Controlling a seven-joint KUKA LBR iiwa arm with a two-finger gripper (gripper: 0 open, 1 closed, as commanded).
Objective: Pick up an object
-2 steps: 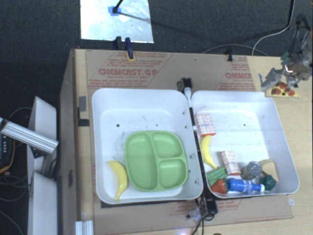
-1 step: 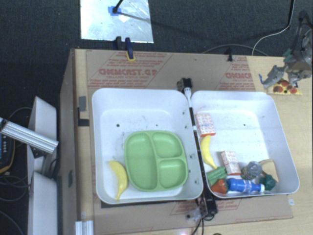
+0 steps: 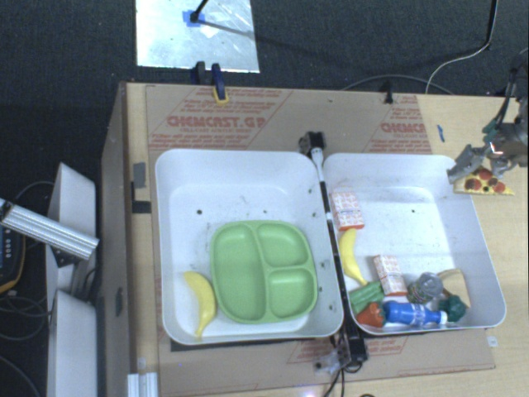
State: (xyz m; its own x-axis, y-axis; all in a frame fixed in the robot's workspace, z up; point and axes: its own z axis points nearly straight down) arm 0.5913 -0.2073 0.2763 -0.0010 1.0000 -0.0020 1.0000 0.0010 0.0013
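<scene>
Blue bottle [image 3: 411,313] in bin; jaws [image 3: 479,165] grip pizza slice [image 3: 483,184].

Pizza slice [image 3: 485,184] pinched in end effector [image 3: 479,170]

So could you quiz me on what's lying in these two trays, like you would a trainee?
1. True or false: the green divided plate lies in the left bin.
2. How many bananas are there, and where?
3. The small red and white carton lies: A) on the plate, B) in the right bin, C) on the bench outside the bins.

Key: 1 true. 2 two: one banana beside the plate in the left bin, another banana in the right bin. 3 B.
</scene>
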